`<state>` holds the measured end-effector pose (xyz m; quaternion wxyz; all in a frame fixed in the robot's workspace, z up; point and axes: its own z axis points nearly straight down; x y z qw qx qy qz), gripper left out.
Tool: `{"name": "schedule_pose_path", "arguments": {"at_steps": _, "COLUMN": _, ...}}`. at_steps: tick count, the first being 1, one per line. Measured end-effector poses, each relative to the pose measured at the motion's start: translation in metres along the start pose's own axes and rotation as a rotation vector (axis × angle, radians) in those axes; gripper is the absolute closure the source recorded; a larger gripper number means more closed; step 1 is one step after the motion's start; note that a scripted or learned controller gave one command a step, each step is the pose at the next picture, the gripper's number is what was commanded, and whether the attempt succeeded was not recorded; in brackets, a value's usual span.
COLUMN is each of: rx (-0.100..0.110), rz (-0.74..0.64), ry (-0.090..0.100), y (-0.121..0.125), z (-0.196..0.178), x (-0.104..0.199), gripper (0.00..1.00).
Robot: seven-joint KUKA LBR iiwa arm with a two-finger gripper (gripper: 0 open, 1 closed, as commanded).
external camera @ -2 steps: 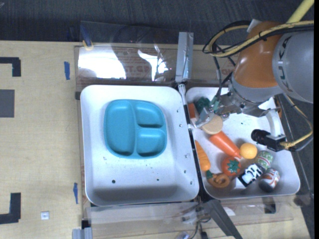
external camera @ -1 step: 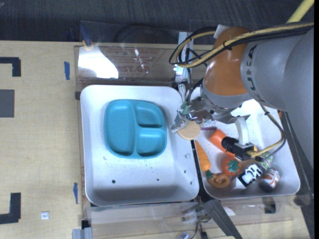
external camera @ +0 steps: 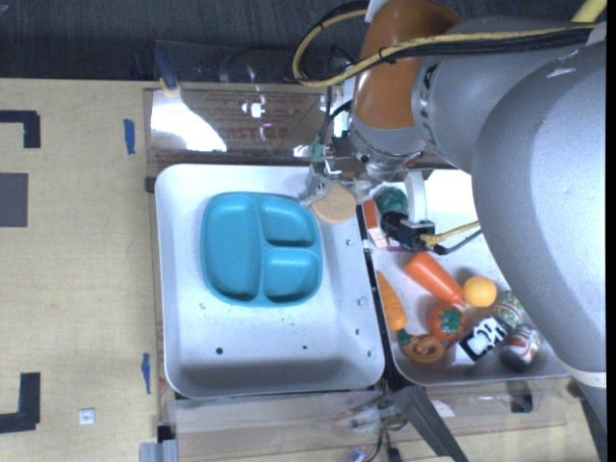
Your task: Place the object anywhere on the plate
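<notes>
A blue plate (external camera: pixel 258 248) with three compartments lies in the left white bin (external camera: pixel 192 345). A tan round disc (external camera: pixel 335 207) hangs just past the plate's upper right corner, over the strip of bin floor between the plate and the bin's right wall. My gripper (external camera: pixel 322 179) reaches down from the orange-banded wrist and its metal fingers close on the top of the disc. The disc is beside the plate, not over its compartments.
The right bin (external camera: pixel 452 373) holds several toys: a small carrot (external camera: pixel 390 301), a larger orange carrot (external camera: pixel 433 275), an orange ball (external camera: pixel 479 292), a red tomato (external camera: pixel 446 320), a brown ring (external camera: pixel 423 349), a black-and-white box (external camera: pixel 484 335), and a green piece (external camera: pixel 391 200). The grey arm covers the bin's upper right.
</notes>
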<state>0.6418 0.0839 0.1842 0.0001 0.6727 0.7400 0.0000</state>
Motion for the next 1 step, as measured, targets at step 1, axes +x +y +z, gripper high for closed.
{"name": "schedule_pose_path", "arguments": {"at_steps": 1, "rx": -0.001, "rz": 0.001, "ry": -0.001, "y": 0.0002, "z": -0.0006, "x": -0.0005, "gripper": 0.00}}
